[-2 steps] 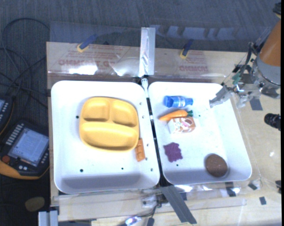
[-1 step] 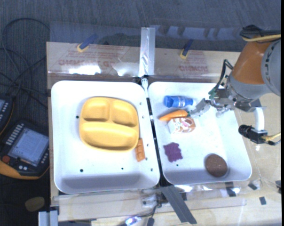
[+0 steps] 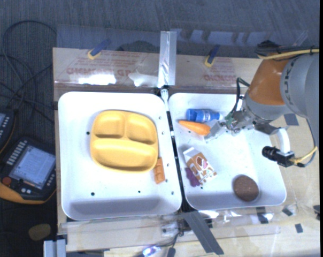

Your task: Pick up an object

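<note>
Hand (image 3: 214,131) sits beside carrot (image 3: 194,127) and blue bottle (image 3: 202,115), label unreadable.

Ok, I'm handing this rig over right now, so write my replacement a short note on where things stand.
Gripper: low in the right bin, beside the carrot and blue bottle; nothing seen between its fingers, open or shut unclear.
Right bin also holds a snack packet and a brown round object.
Left bin: yellow divided tray and a small orange piece at its right edge.
Done: nothing lifted.
Left: grasp and raise one object, probably the carrot.
</note>
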Action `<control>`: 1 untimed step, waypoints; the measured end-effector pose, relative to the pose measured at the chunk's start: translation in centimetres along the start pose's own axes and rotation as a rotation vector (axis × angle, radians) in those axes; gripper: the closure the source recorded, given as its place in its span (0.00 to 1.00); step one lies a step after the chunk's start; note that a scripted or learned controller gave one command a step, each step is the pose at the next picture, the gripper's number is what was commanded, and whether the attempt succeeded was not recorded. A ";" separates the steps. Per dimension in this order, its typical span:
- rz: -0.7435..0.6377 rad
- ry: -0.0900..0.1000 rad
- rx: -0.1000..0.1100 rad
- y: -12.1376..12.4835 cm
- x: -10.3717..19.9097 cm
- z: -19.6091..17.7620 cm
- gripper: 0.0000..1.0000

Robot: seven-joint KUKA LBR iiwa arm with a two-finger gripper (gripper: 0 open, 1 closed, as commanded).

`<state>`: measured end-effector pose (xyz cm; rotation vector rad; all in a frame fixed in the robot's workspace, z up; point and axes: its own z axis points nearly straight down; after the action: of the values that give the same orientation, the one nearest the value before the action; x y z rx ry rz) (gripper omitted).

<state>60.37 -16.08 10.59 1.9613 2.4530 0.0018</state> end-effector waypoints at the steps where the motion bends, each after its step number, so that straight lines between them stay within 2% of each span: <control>1: -0.276 0.003 0.022 5.2 3.0 1.8 0.00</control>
<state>64.80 -12.04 8.80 1.6140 2.7127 -0.0226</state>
